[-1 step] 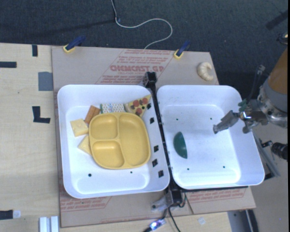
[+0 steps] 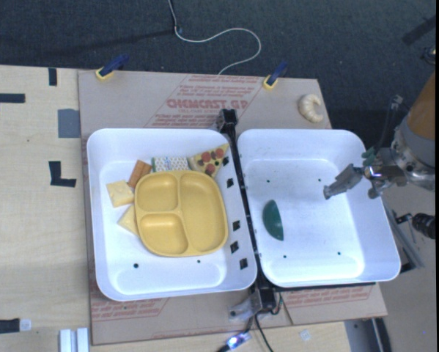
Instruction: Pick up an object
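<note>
Over the right bin (image 2: 366, 262), near its right wall, the gripper (image 2: 338, 185) is seen reaching in from the arm's wrist, with one grey finger slanting down toward the bin floor. Whether it is open or closed cannot be told from this angle, and nothing is seen clamped in it. A green object (image 2: 273, 219) — flat and leaf-shaped — is found on the floor of that same bin, close to its left wall and well apart from the gripper.

To the left of the right bin, touching it along a dark divider, the left bin (image 2: 109, 270) is placed. A yellow divided plate (image 2: 181, 213) is laid in its middle, with three compartments visible. Around the plate's upper and left edges several small items are tucked — a tan cracker-like square (image 2: 119, 193), a brown piece (image 2: 138, 172) beside it, and a patterned strip (image 2: 169, 163) along the top; their exact nature cannot be made out.

Beyond the right bin's far corner, on the cardboard sheet (image 2: 197, 105), a pale ring-shaped object (image 2: 311, 108) is seen.
</note>
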Robot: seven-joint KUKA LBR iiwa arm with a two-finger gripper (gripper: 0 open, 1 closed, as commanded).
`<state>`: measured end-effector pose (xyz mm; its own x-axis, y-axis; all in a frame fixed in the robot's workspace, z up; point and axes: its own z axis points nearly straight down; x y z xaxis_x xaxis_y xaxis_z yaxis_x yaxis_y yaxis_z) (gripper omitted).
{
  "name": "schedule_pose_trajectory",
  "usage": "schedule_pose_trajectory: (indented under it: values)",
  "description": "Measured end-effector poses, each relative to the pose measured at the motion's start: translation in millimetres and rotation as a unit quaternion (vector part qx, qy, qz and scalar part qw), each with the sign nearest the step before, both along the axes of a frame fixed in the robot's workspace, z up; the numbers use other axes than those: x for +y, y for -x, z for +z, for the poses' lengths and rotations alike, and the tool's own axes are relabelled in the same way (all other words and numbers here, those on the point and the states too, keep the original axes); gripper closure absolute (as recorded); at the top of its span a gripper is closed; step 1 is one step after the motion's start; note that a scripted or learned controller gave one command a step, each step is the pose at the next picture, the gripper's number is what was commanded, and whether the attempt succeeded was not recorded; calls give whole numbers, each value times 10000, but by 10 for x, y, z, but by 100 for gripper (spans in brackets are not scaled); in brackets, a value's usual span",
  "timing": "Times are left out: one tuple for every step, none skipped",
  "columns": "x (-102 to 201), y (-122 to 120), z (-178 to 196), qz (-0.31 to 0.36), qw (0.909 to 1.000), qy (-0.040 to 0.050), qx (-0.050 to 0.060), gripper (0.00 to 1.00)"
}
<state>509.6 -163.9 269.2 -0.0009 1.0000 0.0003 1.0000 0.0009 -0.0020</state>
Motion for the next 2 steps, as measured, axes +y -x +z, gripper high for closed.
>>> schedule_pose_trajectory:
  values:
    - [23,110,-542,-3,10000,-5,24,0]
    - [-44,105,-1154,-5,10000,-6,27,0]
